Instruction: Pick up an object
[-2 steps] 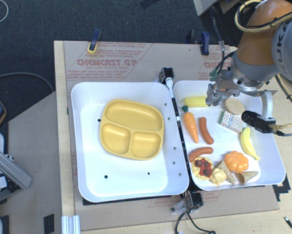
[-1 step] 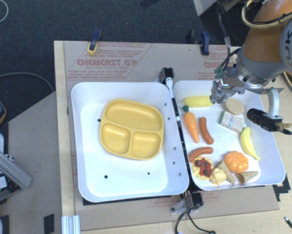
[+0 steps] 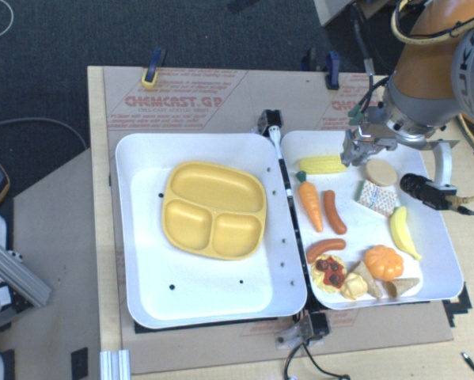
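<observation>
The right bin (image 3: 446, 248) holds several toy foods. A corn cob (image 3: 320, 165) lies near its back edge, with a carrot (image 3: 310, 204) and a sausage (image 3: 335, 212) in front of it. A second sausage (image 3: 325, 248), a pizza slice (image 3: 331, 271), an orange pumpkin (image 3: 383, 262), a banana (image 3: 403, 232), a wrapped block (image 3: 377, 198) and a round cookie (image 3: 381, 172) lie further right and forward. My gripper (image 3: 355, 155) hangs over the back of this bin, just right of the corn cob and beside the cookie. Nothing shows between its fingers.
The left bin (image 3: 142, 283) bears a yellow three-compartment plate (image 3: 214, 210). Clamps (image 3: 150, 71) hold the cardboard base at the back edge. A black cable fitting (image 3: 426, 190) sticks out from the arm over the right bin's right side.
</observation>
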